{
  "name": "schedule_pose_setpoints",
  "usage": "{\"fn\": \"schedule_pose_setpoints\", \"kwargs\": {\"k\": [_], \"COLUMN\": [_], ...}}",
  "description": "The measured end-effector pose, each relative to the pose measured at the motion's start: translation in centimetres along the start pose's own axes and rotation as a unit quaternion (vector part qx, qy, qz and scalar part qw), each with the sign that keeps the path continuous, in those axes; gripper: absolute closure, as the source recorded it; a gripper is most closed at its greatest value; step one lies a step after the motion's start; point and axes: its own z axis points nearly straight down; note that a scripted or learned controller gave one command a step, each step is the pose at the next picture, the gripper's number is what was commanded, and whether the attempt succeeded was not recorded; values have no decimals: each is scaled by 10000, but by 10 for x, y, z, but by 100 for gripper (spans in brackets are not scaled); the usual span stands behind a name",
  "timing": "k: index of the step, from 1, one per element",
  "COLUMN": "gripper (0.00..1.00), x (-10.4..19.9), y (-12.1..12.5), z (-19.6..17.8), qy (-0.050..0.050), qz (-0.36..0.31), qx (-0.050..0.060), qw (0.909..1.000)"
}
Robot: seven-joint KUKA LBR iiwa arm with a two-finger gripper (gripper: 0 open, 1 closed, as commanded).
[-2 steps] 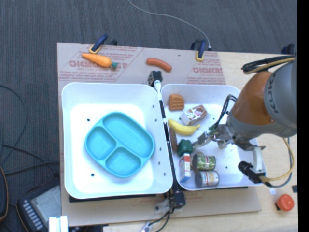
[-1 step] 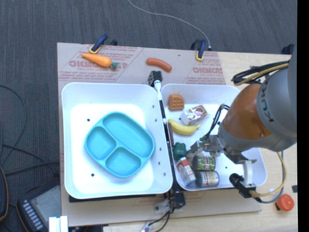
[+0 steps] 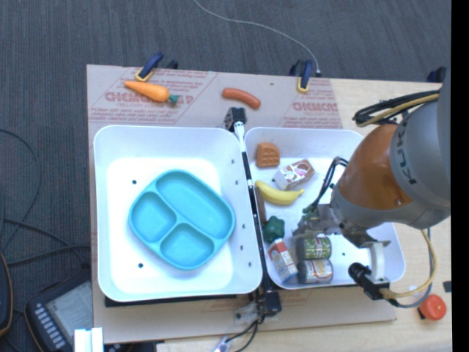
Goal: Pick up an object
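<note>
1. Gripper (image 3: 314,229) sits low in the right bin (image 3: 392,266), just above a green-labelled can (image 3: 316,248) — whether it grips anything, I cannot tell.
2. Close by: second can (image 3: 316,271), small bottle (image 3: 281,261), green toy (image 3: 274,228), banana (image 3: 278,193).
3. Risk — crowding could make it nudge neighbours or the round can roll away.

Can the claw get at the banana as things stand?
Probably yes. The banana lies uncovered in the right bin, nothing on top of it, and the arm already hangs over that bin, close to its right.

A robotics lab: carpeted floor (image 3: 73,20), clamped cardboard (image 3: 205,97) bench, white bins (image 3: 102,196) of toy food.
</note>
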Motion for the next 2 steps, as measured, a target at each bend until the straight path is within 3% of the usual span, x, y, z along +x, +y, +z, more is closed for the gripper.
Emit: {"fn": "schedule_pose_setpoints", "kwargs": {"k": [1, 2], "gripper": [0, 0], "x": [-3, -3], "y": [0, -2], "z": [-1, 8], "qy": [-25, -40], "qz": [19, 33], "qx": [-2, 1], "qw": [10000, 10000]}}
